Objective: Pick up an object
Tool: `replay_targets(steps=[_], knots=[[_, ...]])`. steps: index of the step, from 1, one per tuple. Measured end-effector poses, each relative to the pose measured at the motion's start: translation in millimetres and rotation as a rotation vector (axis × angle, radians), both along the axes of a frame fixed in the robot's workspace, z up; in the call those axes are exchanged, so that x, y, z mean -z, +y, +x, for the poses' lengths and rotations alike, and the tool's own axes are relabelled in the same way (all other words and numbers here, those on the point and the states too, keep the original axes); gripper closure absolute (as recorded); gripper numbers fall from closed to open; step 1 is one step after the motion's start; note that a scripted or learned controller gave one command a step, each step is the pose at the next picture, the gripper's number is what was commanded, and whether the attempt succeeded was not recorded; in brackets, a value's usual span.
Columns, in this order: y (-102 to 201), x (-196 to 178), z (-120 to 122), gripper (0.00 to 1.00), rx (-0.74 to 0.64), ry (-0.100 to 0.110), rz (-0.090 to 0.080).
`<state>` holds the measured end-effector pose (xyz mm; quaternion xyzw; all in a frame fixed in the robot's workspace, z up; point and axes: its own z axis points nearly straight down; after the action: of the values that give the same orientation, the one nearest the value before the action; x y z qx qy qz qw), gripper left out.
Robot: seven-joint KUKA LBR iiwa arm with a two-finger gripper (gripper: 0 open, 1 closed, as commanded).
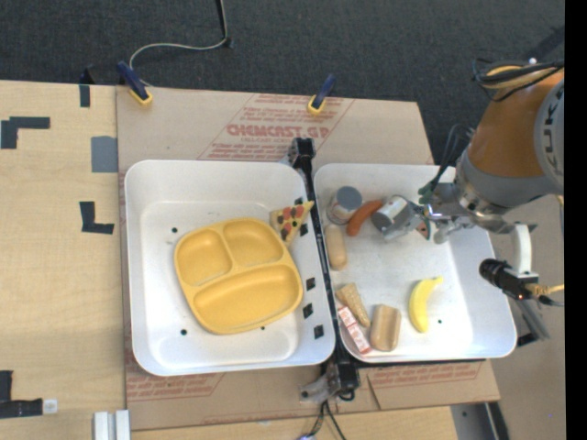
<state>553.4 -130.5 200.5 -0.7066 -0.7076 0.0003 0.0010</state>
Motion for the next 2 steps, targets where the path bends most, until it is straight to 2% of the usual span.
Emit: replay_targets(steps=[1,2], knots=[[-24.6,108.6,61.3,0.0,0.0,-0.001,-0.002],[15.3,114.7,74.1,0.0,-0.001,0.003,-0.004]])
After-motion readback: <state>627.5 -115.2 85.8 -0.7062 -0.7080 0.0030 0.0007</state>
